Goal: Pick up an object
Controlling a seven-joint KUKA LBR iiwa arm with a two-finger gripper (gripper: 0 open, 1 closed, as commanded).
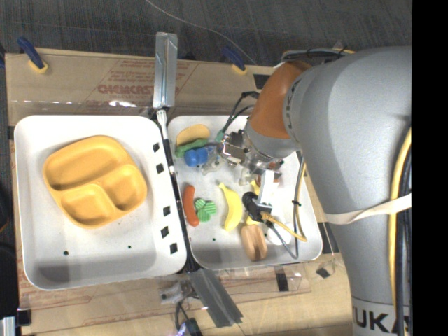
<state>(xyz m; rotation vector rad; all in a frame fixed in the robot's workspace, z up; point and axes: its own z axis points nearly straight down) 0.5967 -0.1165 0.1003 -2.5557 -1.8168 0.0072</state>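
Approach step, by my reading: gripper [227, 148] low over upper half of right bin [217, 250], just beside blue toy [196, 157] and green piece [197, 145]. Gripper opening cannot be told from this angle; nothing seen held. Banana [231, 208], red sausage [190, 204], brown block [254, 242] lie lower down. Yellow tray [94, 180] in left bin [105, 257]. Next move likely calls for centring over blue toy, descent, firm closure.
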